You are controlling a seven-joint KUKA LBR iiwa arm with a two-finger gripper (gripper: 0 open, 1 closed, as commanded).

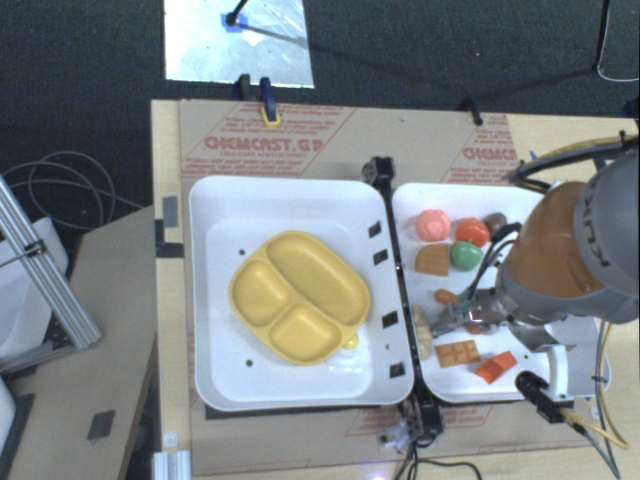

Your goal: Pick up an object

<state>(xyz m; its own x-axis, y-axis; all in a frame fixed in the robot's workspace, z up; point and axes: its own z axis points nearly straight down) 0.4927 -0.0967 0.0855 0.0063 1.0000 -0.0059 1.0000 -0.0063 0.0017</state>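
My two-finger gripper (447, 318) sits low in the right white bin (530, 393), at nine o'clock of the arm's orange band; I cannot tell how it is set. I see nothing lifted, so I judge the pick not yet made. Closest, at five o'clock, lies a flat tan waffle-like block (457, 352); a small orange carrot-like piece (446, 295) lies at twelve. Farther off at nine, the yellow compartment tray (298, 294) rests in the left white bin (215, 228).

Light was even and fairly bright from overhead. The silver sheet (238, 30) at upper left glared. Shadows stayed soft; detail was slightly grainy, softest along the right edge.
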